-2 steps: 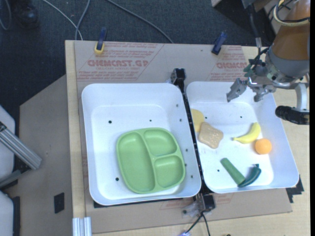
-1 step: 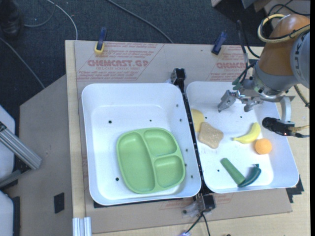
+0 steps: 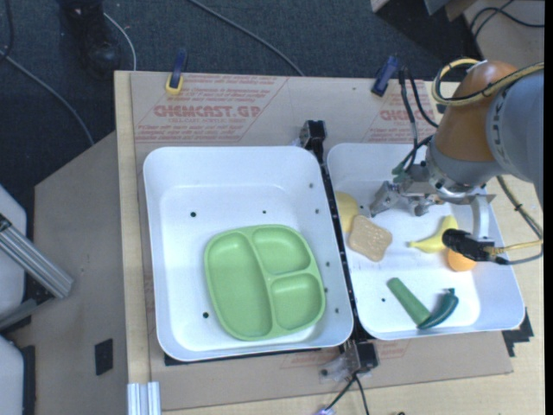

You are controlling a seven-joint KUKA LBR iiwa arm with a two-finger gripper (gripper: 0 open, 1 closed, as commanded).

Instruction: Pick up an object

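My gripper (image 3: 406, 199) hangs over the back half of the right bin (image 3: 371, 158), beneath the grey arm with its orange band. In front of it and to its left lies a tan slice of bread (image 3: 370, 239), and a pale yellow round piece (image 3: 346, 207) rests by the bin's left wall. A small yellow banana (image 3: 428, 241) and an orange ball (image 3: 460, 262) sit to the front right of the gripper. Near the bin's front lie a green stick (image 3: 404, 300) and a teal curved piece (image 3: 441, 310). I see nothing held.
The left bin (image 3: 173, 180) holds a green divided plate (image 3: 263, 279). A black divider with clamps (image 3: 314, 134) runs between the two bins. Blue clips (image 3: 384, 75) sit on the brown board behind the bins.
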